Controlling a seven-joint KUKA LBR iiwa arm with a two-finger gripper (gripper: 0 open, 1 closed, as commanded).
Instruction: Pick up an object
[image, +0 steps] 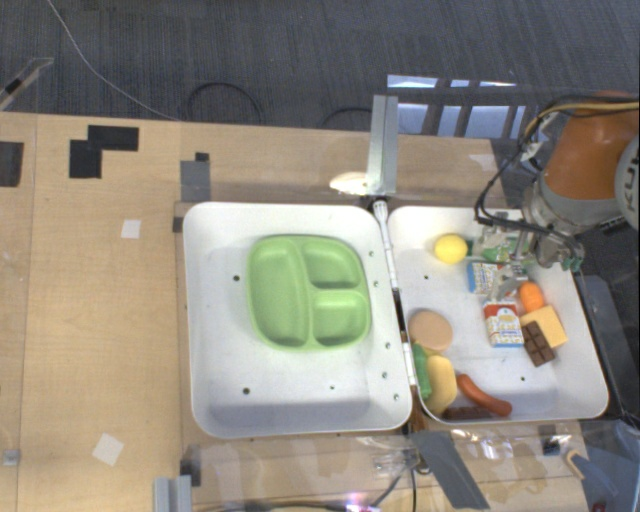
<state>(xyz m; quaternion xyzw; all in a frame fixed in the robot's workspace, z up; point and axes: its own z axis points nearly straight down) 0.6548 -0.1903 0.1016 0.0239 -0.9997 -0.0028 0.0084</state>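
Claw (512, 252) detail is hard to read: its metal parts sit low over the far side of the right bin (590, 385), tangled with cables and blurred against the packets below, so whether it is wide, narrow or holding anything I cannot tell. Above it the arm (590, 160) with its orange band is cut off by the right edge of the view.

Directly beneath the claw lies a small blue-and-white packet (483, 277), partly covered by the metal parts (its print is too small to make out). Just beside it, toward the near side, is a red-and-white carton (503, 324), and touching that an orange ball (531, 296). A tan block (549, 325) with a dark brown bar (537, 346) against it lies next to the carton. A yellow lemon-like ball (451, 248) sits apart near the far left of this bin. A round beige disc (431, 329) rests by the left wall, and in the near left corner a green piece (422, 368), a yellow piece (441, 385) and a reddish sausage shape (485, 397) crowd together, their edges hard to separate.

In the left bin (215, 390) lies one light green divided tray (307, 291), tilted a little. Both bins stand side by side on the wooden table (90, 330).
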